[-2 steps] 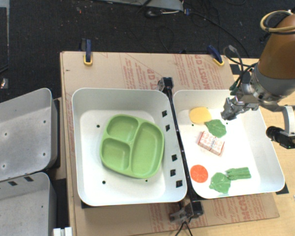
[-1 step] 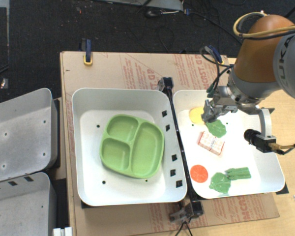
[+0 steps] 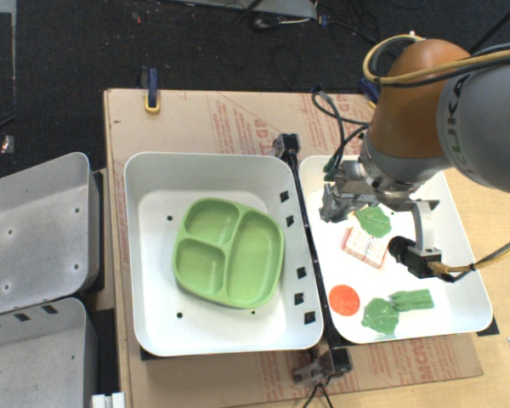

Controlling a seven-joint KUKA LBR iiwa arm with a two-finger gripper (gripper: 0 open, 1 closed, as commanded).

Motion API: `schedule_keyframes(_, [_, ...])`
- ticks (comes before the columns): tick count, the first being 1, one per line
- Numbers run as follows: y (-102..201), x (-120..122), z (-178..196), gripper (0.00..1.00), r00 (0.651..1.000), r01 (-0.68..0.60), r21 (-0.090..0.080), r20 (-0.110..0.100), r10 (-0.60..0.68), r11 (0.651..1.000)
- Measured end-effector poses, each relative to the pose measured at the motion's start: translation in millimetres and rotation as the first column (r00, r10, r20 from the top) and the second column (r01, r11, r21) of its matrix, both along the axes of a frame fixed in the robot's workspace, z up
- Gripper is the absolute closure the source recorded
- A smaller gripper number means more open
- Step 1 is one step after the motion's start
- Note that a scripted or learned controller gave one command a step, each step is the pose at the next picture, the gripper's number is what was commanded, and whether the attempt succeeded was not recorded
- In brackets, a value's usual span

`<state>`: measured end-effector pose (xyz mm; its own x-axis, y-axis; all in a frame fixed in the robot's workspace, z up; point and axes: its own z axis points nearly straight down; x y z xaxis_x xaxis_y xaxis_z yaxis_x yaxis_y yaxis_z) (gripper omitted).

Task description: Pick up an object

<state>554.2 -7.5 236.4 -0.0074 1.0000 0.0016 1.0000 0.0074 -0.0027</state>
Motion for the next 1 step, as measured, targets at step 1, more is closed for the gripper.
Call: schedule_keyframes(1, [43.6,-4.0,-5.2,1.00,1.000,0.001,-0.001,0.001,-0.001,1.000])
